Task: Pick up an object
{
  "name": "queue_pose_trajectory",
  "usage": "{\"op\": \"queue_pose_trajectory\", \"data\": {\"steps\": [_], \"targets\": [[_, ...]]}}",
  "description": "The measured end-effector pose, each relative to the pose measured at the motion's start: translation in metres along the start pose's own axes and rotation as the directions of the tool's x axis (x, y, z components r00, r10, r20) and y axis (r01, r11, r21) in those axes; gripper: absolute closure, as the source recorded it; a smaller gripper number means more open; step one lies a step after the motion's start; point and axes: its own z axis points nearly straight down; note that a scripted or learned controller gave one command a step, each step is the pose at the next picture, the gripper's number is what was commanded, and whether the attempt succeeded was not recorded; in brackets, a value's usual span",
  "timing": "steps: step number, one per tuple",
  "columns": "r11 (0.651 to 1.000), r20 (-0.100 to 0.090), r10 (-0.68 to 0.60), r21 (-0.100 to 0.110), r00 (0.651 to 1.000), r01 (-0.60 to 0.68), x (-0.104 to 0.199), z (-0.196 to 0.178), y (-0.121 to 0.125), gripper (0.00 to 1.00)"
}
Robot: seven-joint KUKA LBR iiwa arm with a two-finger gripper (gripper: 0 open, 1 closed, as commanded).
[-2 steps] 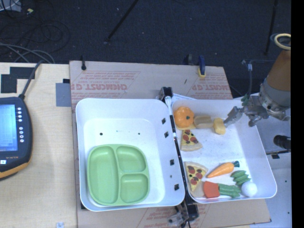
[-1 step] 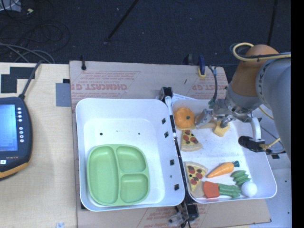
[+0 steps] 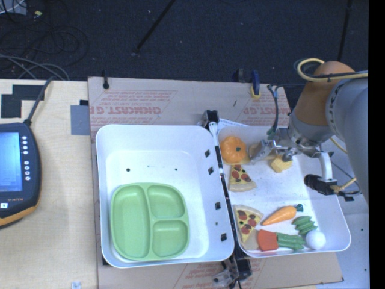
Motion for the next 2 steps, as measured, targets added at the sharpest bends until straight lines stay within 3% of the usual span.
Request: {"op": "queue_pose_trajectory", "data": {"steps": [1, 2], "targets": [[1.0, 0.003, 0.001, 0.0, 1.0, -0.001, 0.049, 0.001, 0.004, 0.0], [1.0, 0.019, 0.009, 0.007, 1.0, -0.009, 0.069, 0.003, 0.001, 0.0]]}}
